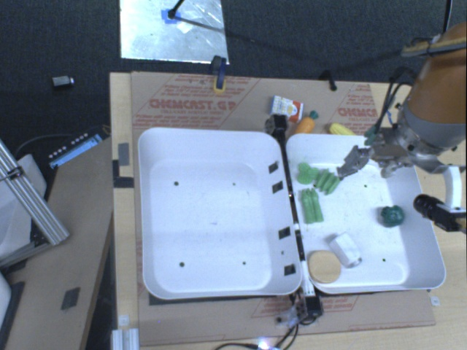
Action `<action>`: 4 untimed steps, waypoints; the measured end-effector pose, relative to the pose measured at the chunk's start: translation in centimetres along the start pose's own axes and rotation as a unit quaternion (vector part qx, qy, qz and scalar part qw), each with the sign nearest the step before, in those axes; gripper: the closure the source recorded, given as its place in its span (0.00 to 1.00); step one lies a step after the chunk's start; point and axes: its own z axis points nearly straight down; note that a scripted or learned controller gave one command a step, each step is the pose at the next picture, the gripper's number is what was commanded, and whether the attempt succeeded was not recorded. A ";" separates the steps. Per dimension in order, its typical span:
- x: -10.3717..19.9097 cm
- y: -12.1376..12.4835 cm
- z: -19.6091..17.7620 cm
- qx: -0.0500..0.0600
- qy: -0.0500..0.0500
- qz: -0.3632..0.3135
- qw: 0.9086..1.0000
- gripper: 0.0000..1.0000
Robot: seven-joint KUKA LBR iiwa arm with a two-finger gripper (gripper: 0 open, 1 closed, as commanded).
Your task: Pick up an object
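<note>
Camera view gives us the hand (349,164) low over the right bin (419,257), just beside the light green pieces (321,181); we cannot tell how it stands. A dark green lump (392,215) and a tan disc (325,267) lie apart

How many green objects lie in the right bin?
4. One light green piece near the bin's left wall, one beside the tool, a longer one below them, and a dark green lump toward the right. The arm may hide others.
</note>
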 end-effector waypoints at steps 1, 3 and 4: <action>0.0 0.1 -1.1 -0.001 0.000 -0.001 1.000 1.00; 17.2 6.2 -10.3 -0.005 0.003 -0.007 1.000 1.00; 20.4 0.8 -8.5 0.002 0.001 -0.003 1.000 1.00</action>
